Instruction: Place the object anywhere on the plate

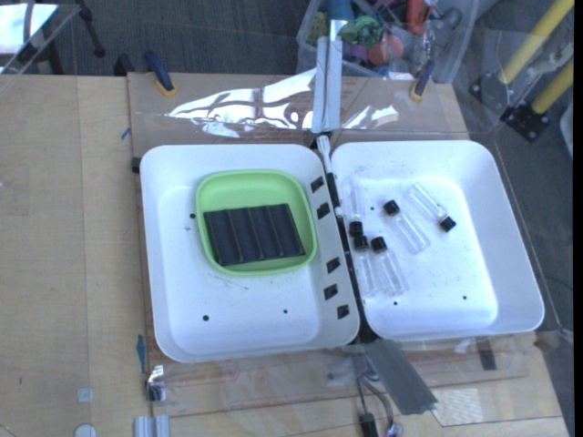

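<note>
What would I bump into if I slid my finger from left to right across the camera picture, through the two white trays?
Left white bin → green plate with a ridged black slab on it → divider with black clips → right white bin holding small clear vials with black caps.

Two shallow white bins sat side by side on the wooden bench (55,244), the left bin (173,326) touching the right bin (510,280) along a middle seam marked with small black tabs (330,266). A sheet of clear plastic (246,112) lay crumpled behind them, catching the light. Beyond the bench, a clear tub of bright toys (387,16) stood on the dark floor, and a yellow pole (547,21) leaned at the far right. A blue-handled clamp (159,73) gripped the back edge of the board.
</note>
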Robot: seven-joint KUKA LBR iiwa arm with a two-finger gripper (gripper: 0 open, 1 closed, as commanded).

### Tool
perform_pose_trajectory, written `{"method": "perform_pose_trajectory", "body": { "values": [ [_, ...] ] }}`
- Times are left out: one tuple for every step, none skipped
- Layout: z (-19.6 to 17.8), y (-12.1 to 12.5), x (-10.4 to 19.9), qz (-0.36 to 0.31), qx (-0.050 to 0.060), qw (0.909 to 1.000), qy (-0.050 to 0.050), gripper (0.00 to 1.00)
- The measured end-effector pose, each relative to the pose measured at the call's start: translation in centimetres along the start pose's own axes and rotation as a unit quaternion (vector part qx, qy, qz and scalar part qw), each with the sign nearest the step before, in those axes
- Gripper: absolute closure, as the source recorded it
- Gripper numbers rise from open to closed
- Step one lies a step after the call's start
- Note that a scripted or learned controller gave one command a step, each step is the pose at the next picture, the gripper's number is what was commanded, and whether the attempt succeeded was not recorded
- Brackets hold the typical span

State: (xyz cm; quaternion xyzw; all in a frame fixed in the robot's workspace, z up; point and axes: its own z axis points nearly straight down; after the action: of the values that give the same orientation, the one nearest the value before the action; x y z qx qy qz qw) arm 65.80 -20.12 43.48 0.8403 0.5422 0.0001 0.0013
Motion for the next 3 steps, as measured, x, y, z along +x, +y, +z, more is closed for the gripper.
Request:
{"method": "perform_pose_trajectory", "body": {
  "values": [
    [0.0, 0.0, 0.0, 0.0, 0.0, 1.0, 0.0, 0.0],
    [0.0, 0.0, 0.0, 0.0, 0.0, 1.0, 0.0, 0.0],
    [0.0, 0.0, 0.0, 0.0, 0.0, 1.0, 0.0, 0.0]
  ]
}}
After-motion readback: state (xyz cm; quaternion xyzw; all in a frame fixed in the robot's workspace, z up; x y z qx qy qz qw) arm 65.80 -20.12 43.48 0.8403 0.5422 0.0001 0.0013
